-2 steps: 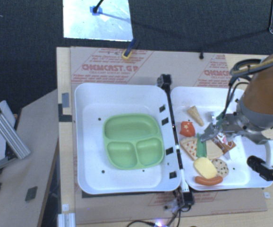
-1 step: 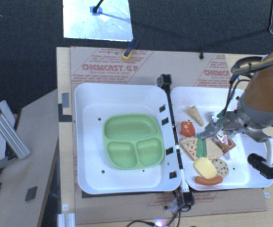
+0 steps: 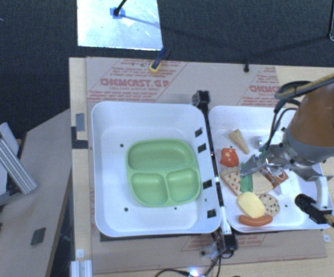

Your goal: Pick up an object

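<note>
Right-bin claw (image 3: 251, 167) low, grip state unclear, green piece (image 3: 246, 183) just beneath.

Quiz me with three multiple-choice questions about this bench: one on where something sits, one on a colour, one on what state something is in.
1. Where does the divided tray lie?
A. In the left bin
B. In the right bin
C. On the floor

2. What colour is that tray?
A. Blue
B. Green
C. Black

3. How is the toy food, such as the hot dog and cookie, placed?
A. Sorted into the tray's compartments
B. Lying loose in the right bin
C. Stacked outside both bins

Answers: 1 A, it lies in the left bin. 2 B, it is pale green. 3 B, the pieces lie scattered under the tool.
</note>
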